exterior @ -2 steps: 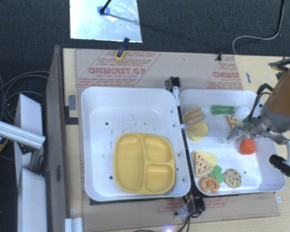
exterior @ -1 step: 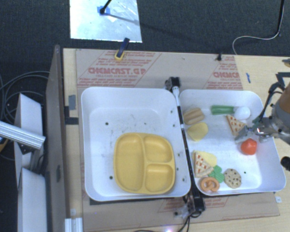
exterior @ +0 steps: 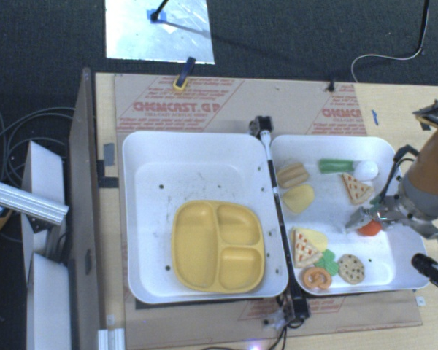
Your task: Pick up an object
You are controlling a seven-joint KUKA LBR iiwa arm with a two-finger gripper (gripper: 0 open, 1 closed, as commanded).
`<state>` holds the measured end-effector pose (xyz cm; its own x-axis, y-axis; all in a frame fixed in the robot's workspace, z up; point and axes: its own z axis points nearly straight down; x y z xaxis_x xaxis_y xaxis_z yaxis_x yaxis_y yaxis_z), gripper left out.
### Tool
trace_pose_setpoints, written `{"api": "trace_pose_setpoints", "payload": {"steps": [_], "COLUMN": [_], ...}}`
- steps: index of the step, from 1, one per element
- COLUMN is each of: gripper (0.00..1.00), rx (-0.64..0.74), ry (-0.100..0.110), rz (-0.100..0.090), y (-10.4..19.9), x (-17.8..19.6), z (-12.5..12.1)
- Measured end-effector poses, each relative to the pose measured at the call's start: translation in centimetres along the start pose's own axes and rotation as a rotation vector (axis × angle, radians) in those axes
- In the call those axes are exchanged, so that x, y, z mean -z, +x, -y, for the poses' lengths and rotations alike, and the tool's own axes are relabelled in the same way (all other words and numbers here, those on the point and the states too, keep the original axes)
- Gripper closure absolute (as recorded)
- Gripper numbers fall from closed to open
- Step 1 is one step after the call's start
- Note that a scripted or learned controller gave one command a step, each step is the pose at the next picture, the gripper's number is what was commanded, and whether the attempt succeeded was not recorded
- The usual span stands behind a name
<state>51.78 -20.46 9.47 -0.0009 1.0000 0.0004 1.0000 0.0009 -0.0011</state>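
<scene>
Tomato (exterior: 370,229), a small red-orange rounded piece, is seen in the right bin (exterior: 385,150), toward its right side, just below the pizza slice by the green stick. It lies directly under the gripper (exterior: 362,219), whose metal fingers are spread slightly apart on either side of the piece's upper left edge; whether they touch it cannot be told, and the piece is not seen lifted.

Two white bins are counted, set side by side on the bench. In the left bin (exterior: 153,159) one yellow tray (exterior: 219,245) with three compartments is found, lying toward the bin's lower middle.

In the right bin the following toy foods are counted: one tomato; two pizza slices, one (exterior: 358,188) near the upper right and one (exterior: 304,246) at the lower left; one green stick (exterior: 336,165) with a white ball (exterior: 366,170) touching its right end; one tan bun (exterior: 293,174) near the upper left; one pale yellow piece (exterior: 299,197) just below the bun; one cookie (exterior: 351,268) with dark chips near the lower edge; one pretzel (exterior: 317,278) at the lower left corner; and one small green leafy piece (exterior: 328,263) between the pretzel and the cookie.

One arm (exterior: 427,177) is seen entering from the right, over the right bin's edge.
</scene>
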Motion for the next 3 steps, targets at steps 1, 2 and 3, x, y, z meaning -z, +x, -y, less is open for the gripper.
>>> {"api": "trace_pose_setpoints", "payload": {"steps": [1,2,3], "gripper": [1.0,1.0,1.0], "rx": [0.001,0.011,0.01], "ry": [-0.005,-0.013,-0.007], "rz": [0.001,0.003,-0.002], "y": [0.0,6.4,14.9], "x": [1.2,-0.8,9.5], "z": [-0.2,-8.3,-6.0]}}
